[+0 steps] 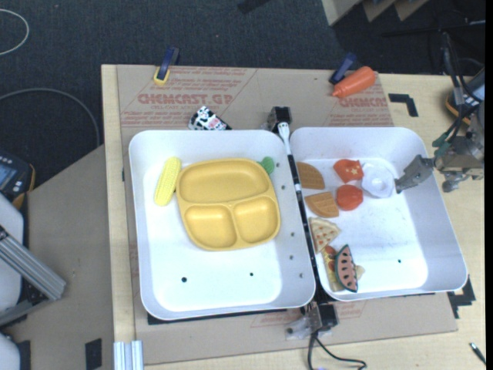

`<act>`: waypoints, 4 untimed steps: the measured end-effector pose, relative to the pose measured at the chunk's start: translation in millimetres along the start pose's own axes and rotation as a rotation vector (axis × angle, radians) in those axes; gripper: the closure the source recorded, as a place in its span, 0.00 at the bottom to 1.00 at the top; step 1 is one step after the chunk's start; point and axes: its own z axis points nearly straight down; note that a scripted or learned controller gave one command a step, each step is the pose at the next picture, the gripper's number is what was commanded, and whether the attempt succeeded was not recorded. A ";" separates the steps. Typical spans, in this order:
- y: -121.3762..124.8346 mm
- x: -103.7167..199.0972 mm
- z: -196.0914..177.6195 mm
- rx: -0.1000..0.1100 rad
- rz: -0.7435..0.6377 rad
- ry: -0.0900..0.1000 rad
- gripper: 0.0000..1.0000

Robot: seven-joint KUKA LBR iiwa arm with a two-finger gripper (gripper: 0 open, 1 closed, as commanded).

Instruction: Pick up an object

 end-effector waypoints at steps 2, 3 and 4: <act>3.3 -2.8 37.8 -0.005 -0.002 0.000 0.00; 5.5 7.8 94.7 -0.004 -0.003 0.001 0.00; 10.2 3.7 155.7 -0.003 -0.002 0.000 0.00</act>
